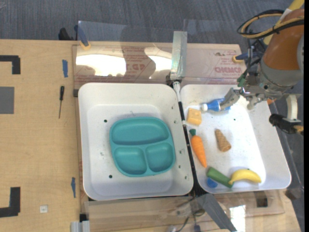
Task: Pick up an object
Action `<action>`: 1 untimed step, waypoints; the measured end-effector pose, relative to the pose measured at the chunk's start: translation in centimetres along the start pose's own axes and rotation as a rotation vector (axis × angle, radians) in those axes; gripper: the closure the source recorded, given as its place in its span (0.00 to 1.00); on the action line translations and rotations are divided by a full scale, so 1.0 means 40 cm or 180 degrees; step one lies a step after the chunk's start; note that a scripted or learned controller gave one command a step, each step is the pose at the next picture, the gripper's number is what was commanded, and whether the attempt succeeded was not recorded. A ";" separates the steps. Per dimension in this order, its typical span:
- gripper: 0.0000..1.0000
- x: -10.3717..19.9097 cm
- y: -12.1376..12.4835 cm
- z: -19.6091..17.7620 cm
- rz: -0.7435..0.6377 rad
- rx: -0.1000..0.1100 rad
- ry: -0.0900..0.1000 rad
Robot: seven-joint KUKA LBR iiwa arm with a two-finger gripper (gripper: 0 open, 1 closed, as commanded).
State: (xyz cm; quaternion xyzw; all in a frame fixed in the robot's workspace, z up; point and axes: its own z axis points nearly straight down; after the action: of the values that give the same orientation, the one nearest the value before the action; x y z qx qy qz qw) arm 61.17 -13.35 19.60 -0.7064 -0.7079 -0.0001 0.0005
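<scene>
Nothing is picked yet: my gripper point(239, 96) hovers at the right bin's point(277, 151) far edge by the blue tube point(215, 105), fingers apart, holding nothing.

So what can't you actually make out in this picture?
- Gripper: fingers too blurred in the camera view to tell how they stand.
- Blue tube: its right end is hidden behind the gripper.
- Small blue object: mostly covered by the green object.
- Arm: cut off by the top edge.
</scene>
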 end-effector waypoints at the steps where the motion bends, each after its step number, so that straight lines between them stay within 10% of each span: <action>1: 0.00 -0.095 -0.096 -0.126 -0.0649 -0.0016 -0.0011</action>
State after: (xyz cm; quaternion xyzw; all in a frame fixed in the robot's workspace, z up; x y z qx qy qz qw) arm 57.33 -17.18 24.66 -0.6306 -0.7761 -0.0007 -0.0024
